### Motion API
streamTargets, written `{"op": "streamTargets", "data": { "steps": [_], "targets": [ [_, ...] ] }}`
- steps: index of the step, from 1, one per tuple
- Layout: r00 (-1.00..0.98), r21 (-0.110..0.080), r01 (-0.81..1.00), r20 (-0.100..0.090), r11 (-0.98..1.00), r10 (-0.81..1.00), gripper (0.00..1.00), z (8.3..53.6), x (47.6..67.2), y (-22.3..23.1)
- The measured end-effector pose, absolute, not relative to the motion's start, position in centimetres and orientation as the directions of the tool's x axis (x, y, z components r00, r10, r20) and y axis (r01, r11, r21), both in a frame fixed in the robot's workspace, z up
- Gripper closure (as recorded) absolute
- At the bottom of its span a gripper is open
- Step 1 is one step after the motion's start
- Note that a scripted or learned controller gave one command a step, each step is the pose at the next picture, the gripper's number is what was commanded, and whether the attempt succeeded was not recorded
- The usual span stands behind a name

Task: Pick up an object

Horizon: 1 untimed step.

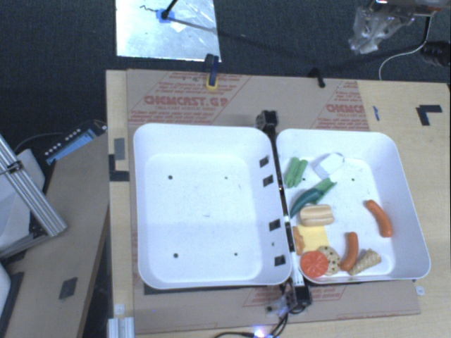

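Blurred gripper [380,27], cropped at top

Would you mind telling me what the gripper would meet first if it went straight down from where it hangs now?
Probably the dark floor beyond the bench: the gripper appears to hang past the right bin's far edge, though depth is uncertain from this slanted view.

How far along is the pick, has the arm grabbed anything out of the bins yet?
Nothing looks done yet. The gripper sits high at the top right, well clear of the bench, with nothing visibly in it. The toy food, including the hot dog, the two sausages and the tomato slice, all lies in the right bin. Left: reach down, close on one item, lift it.
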<state>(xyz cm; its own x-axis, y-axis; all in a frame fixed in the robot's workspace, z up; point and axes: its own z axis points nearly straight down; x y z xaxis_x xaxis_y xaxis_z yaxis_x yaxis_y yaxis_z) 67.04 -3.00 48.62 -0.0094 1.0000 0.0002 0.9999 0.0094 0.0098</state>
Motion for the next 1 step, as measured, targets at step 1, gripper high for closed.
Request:
{"op": "streamTargets", "data": {
  "steps": [1],
  "targets": [
    [-0.008,0.008,1.000,0.001,0.008,1.000,1.00,53.87,66.85,0.92]
  ]
}}
